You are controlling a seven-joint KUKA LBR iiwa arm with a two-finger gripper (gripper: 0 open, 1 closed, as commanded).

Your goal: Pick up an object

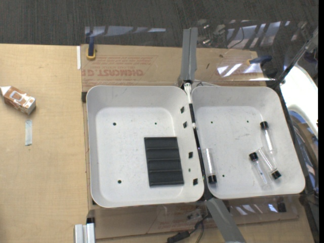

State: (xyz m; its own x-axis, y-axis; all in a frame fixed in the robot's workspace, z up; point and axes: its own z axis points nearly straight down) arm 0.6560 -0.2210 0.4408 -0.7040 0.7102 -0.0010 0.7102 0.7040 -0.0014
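A black ribbed rectangular block point(163, 161) lies flat in the left bin point(101, 135), a little right of its middle. In the right bin point(238, 110) lie clear tubes with black caps. One tube point(209, 165) lies along the bin's left wall. Another tube point(267, 137) lies at the right, cap toward the far side. Two more tubes point(263, 166) cross each other near the front right corner.
A grey divider post point(189, 59) stands behind the seam between the bins. On the wooden bench at the far left sit a small brown and white carton point(19, 100) and a pale strip point(28, 133). Cardboard point(131, 67) lies behind the bins.
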